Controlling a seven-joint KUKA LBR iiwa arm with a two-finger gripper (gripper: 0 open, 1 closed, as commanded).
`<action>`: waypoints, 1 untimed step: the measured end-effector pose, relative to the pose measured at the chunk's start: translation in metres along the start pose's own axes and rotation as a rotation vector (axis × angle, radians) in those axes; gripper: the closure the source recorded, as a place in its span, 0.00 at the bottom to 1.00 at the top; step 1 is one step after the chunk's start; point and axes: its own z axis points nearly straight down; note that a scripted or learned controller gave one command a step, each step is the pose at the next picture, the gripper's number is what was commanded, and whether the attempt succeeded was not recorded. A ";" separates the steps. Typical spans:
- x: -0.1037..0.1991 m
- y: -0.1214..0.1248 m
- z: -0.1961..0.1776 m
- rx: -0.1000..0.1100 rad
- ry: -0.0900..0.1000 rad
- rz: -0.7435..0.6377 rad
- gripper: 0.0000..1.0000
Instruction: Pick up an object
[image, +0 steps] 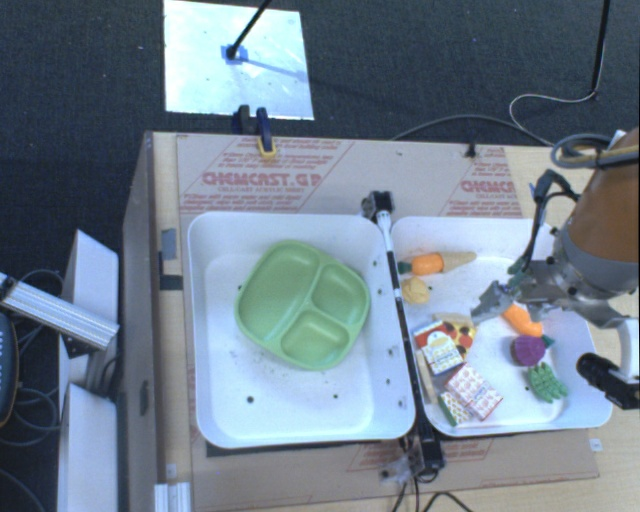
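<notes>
My gripper (507, 296) hangs low over the right bin (500, 425), in its right half. Just below it lies a small orange piece (523, 320); whether they touch is unclear. A purple toy (528, 350) and a green toy (545, 382) lie nearer the front right. An orange carrot with a cream tip (440, 263) rests at the back left, and a pale yellow piece (415, 291) sits beside the divider. A pizza-print box (440, 348) and a red checked box (472, 392) lie at the front left.
The left bin (225, 400) holds a green divided plate (303, 303), tilted. A black rail (395, 290) runs between the bins. The arm's grey body (600, 250) and a black part (607, 381) overhang the right bin's right edge.
</notes>
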 end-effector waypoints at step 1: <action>-0.041 0.013 0.140 0.004 0.000 0.003 0.00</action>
